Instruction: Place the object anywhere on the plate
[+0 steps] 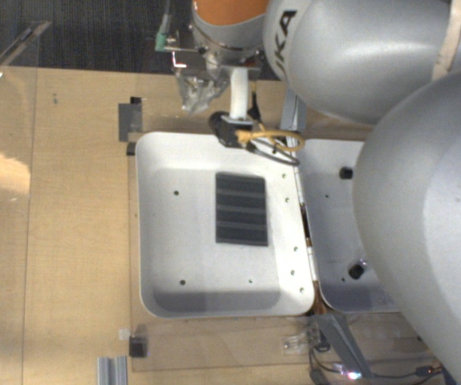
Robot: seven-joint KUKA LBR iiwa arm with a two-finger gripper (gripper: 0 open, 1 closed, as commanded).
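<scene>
Arm covers right bin; slatted dark block in left bin.

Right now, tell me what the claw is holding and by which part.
It cannot be told. The claw hangs beyond the far rim of the left bin, and its tips blur together at this size; no object can be made out between them.
</scene>
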